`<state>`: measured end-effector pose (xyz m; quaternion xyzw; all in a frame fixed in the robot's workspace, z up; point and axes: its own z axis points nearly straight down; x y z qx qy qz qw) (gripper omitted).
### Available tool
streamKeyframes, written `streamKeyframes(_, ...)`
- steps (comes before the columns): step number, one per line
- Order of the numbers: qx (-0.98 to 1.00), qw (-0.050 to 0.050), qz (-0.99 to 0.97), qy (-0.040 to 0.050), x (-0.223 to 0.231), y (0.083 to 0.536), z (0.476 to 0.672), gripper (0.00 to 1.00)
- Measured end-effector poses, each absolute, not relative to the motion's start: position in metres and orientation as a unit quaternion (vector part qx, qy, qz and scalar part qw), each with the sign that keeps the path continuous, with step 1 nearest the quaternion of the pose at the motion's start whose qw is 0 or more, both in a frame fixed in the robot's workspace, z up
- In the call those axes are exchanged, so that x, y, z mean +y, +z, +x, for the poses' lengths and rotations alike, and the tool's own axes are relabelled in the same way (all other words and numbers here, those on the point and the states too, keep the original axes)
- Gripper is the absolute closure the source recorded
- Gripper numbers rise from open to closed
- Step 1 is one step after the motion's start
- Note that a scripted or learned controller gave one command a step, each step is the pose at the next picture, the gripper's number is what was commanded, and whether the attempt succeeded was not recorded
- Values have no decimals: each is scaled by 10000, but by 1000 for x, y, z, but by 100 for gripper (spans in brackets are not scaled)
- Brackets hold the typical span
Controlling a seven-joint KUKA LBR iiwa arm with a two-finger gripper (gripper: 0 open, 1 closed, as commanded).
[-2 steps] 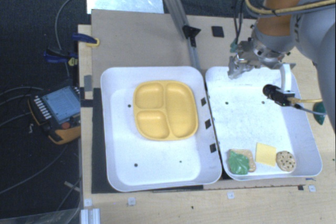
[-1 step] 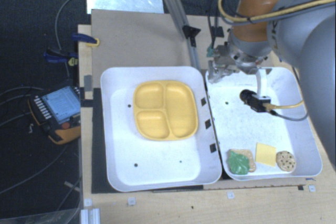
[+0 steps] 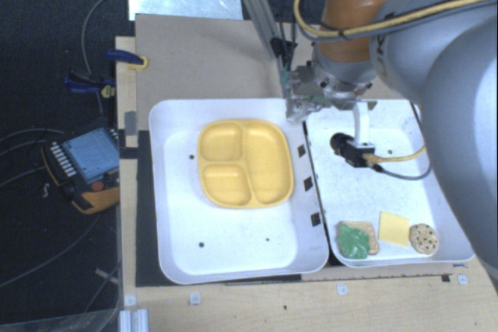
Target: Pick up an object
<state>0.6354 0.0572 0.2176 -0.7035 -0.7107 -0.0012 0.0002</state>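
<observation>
Nearest the camera, along the front wall of the right bin (image 3: 459,251), lie 3 small flat food pieces in a row: a green-topped cracker or toast (image 3: 356,239), a yellow cheese slice (image 3: 394,228) just beside it, and a speckled round cookie (image 3: 423,239) just beside that, nearest the bin's outer corner. All 3 look like light, stiff toy pieces, thin and lying flat, so a pinch across opposite edges seems the likeliest hold; the cheese slice's straight sides may suit that best, while the cookie's round rim could slip. In the left bin (image 3: 175,245), well apart from the 3 pieces, sits 1 yellow divided plate (image 3: 244,163) with 3 compartments, light but broad, probably takeable only by its rim. The tool (image 3: 299,106) hangs over the divider between the 2 bins, at the rear, well behind the food row; whether its fingers stand wide or narrow I cannot tell, and nothing is seen between them. The tabletop (image 3: 194,43) is brown board.
</observation>
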Motion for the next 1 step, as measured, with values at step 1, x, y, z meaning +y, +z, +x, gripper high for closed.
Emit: streamKeyframes(1, -7107, 10, -7034, -9, 104, 224, 615, 100)
